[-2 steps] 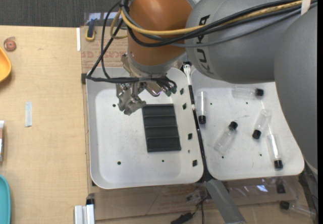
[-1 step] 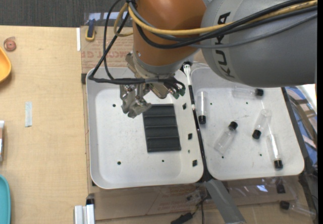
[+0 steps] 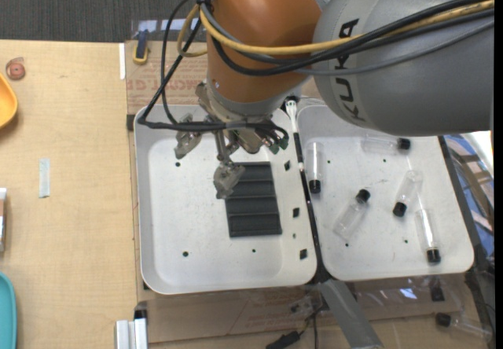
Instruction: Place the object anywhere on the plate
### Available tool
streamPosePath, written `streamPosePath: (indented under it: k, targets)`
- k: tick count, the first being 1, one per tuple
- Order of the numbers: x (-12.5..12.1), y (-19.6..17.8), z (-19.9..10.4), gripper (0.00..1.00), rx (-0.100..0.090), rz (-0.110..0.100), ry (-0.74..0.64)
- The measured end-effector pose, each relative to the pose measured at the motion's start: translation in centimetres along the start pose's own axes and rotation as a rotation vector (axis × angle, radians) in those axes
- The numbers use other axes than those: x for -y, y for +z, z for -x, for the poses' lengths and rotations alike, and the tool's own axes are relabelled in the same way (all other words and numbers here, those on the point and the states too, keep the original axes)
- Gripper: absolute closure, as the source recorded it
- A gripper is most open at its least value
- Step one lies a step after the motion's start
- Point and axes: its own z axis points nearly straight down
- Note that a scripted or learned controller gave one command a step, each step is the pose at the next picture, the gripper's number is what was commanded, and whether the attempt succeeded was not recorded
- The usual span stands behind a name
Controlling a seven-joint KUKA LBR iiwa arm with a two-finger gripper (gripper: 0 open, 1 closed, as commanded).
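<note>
A black ridged plate (image 3: 254,200) lies in the middle of the left bin (image 3: 169,261). My gripper (image 3: 229,180) hangs over the plate's upper left corner, under the orange wrist band (image 3: 259,25). Whether anything sits in it is too small to tell. Several clear tubes with black caps lie in the right bin (image 3: 377,265): one upright along its left wall (image 3: 313,169), one near the middle (image 3: 351,212), one to the right (image 3: 405,196) and one by the lower right corner (image 3: 428,237).
The grey arm (image 3: 409,49) covers the back of both bins. Black cables (image 3: 177,131) trail over the left bin's back left corner. A wooden table (image 3: 63,182) lies to the left, with an orange dish (image 3: 5,104) at its edge.
</note>
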Motion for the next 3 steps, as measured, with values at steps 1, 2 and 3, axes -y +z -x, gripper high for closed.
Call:
streamPosePath:
  k: [1,2,3]
  targets:
    - [0.16,-0.94,0.08,1.00,0.004,-0.001,0.004]
    - [0.16,-0.94,0.08,0.00,0.004,-0.001,0.004]
    - [0.30,-1.85,0.16,1.00,0.007,-0.002,0.007]
